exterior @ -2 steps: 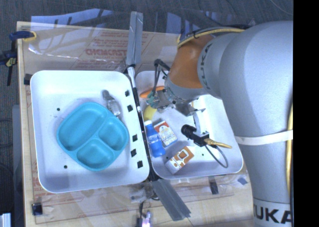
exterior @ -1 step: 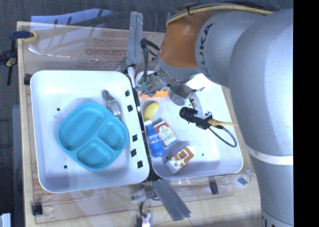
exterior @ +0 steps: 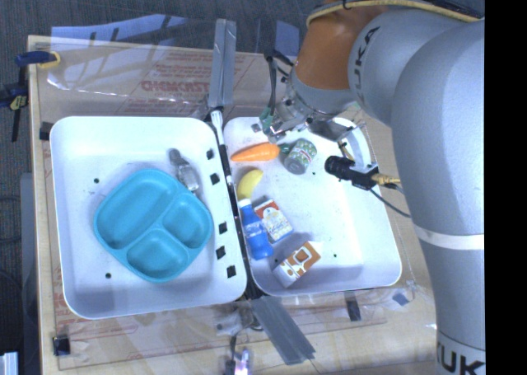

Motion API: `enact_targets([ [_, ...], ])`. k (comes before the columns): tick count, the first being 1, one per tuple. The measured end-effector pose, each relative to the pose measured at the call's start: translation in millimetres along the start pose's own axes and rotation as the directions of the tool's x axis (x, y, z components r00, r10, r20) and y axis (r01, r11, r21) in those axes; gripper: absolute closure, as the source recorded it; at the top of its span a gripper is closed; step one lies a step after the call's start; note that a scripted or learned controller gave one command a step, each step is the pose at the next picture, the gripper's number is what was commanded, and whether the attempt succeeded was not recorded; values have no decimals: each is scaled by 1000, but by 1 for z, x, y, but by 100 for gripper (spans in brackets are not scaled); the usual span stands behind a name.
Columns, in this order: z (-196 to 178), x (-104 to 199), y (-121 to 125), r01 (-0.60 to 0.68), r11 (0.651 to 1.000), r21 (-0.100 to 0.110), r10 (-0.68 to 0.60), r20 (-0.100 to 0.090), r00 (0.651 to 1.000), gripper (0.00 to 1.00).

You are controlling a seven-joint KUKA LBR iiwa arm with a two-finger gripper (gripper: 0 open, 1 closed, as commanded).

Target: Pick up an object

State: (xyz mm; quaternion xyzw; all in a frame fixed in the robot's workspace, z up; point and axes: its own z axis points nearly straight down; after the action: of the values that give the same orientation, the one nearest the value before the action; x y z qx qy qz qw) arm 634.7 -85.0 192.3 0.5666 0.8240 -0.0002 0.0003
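While the gripper (exterior: 278,128) hangs low at the upper centre of the frame, its grip impossible to tell, an orange carrot (exterior: 254,152) lies just beneath, likely its target, near the right bin's (exterior: 375,262) upper-left corner.

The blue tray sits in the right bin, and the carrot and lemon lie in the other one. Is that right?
Not quite. The camera view shows the blue tray in the left bin, not the right. The carrot and lemon do lie in the other one, the right bin.
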Motion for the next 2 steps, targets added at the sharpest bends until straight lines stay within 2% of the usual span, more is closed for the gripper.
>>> enact_targets([
  [1,88,-47,-14,-19,1000,3,19,-1,1000,0],
  [2,76,-47,-13,-15,1000,2,15,0,1000,100],
])
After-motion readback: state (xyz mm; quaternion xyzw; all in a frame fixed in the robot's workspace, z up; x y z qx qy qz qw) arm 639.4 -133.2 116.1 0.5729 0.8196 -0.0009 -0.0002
